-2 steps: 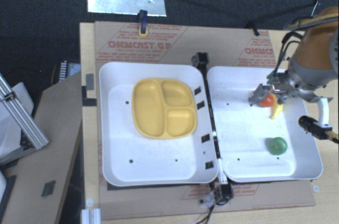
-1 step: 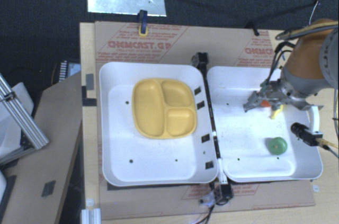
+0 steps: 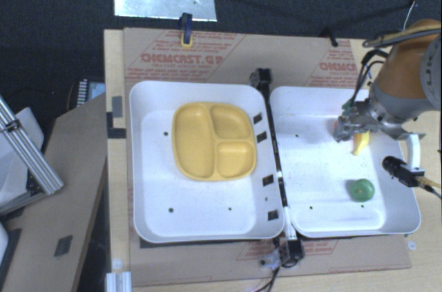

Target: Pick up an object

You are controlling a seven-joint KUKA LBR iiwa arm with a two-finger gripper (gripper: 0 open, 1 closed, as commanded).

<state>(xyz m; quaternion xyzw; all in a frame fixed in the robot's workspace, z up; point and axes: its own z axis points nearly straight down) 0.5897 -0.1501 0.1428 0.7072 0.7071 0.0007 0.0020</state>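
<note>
The arm (image 3: 407,73) is seen reaching in from the right, its gripper (image 3: 350,130) lowered over the upper right part of the right bin (image 3: 304,215). A small yellow object (image 3: 360,141) is seen just beside and below the gripper's tip, touching it or nearly so; whether it is caught between the fingers cannot be told, nor how far apart they stand, the tip being small and blurred. A green ball (image 3: 360,190) is seen lying on the floor of the same bin, nearer the front right corner and well apart from the gripper. In the left bin (image 3: 148,146) a yellow tray (image 3: 213,141) with three compartments is laid flat near the middle. Both bins are set side by side on a brown board (image 3: 228,52).
</note>
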